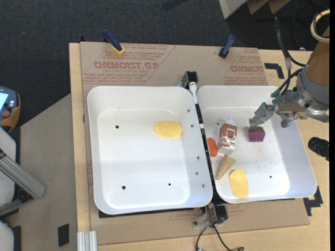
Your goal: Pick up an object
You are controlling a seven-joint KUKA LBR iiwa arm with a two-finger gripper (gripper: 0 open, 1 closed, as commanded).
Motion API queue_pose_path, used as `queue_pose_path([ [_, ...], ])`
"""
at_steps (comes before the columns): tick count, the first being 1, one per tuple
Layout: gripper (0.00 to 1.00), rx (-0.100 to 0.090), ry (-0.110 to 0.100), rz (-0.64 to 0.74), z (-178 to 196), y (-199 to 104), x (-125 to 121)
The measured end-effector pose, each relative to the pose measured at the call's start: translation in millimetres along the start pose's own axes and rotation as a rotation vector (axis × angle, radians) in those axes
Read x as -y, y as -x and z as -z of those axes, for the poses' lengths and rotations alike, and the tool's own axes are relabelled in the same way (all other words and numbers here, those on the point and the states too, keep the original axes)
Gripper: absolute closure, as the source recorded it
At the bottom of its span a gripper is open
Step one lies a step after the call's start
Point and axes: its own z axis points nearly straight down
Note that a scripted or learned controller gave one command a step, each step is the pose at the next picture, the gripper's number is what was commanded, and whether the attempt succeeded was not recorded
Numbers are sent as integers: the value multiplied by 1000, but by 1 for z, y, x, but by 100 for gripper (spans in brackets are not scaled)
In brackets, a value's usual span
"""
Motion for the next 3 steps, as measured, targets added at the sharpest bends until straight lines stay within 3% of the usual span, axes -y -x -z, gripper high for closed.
queue_pose_path([
  [1, 0, -3, -14, 3, -162, -21, -39],
  [2, 100, 1, 1, -1, -142, -18, -42],
  [3, 100, -1, 12, 8, -39, -75, -61],
])
